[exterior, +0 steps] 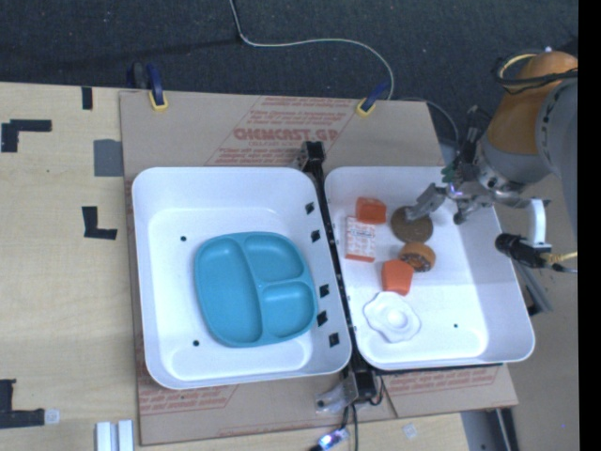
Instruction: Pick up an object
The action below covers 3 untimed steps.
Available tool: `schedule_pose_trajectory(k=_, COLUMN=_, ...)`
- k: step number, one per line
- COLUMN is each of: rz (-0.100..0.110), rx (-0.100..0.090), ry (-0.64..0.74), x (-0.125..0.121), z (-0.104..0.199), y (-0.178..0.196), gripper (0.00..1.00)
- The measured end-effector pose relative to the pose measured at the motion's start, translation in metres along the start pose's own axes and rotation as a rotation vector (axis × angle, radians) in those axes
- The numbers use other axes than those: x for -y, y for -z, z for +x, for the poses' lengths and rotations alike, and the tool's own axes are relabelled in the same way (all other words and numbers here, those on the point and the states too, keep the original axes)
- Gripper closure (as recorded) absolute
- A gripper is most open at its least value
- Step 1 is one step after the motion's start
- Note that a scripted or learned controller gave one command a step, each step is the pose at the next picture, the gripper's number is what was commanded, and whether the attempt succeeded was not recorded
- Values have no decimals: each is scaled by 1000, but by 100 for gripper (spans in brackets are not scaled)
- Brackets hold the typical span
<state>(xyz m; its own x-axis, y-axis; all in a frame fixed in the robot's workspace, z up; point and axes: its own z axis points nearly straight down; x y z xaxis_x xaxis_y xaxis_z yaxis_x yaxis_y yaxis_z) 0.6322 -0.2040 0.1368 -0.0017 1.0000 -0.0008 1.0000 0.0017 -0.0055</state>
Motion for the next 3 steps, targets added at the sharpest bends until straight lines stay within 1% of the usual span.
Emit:
schedule_pose_trajectory(k=1, rz=-3, rx=1, ry=1, x=0, z=1, y=-53, gripper=0)
schedule_pose_trajectory(k=2, rz=-6, rx=2, ry=2, x=-1, z=1, y=-39, gripper=100)
schedule_pose_trajectory(k=3, rz=-8, rx=-1, ry=0, x=-7, z=8, y=6, gripper=100)
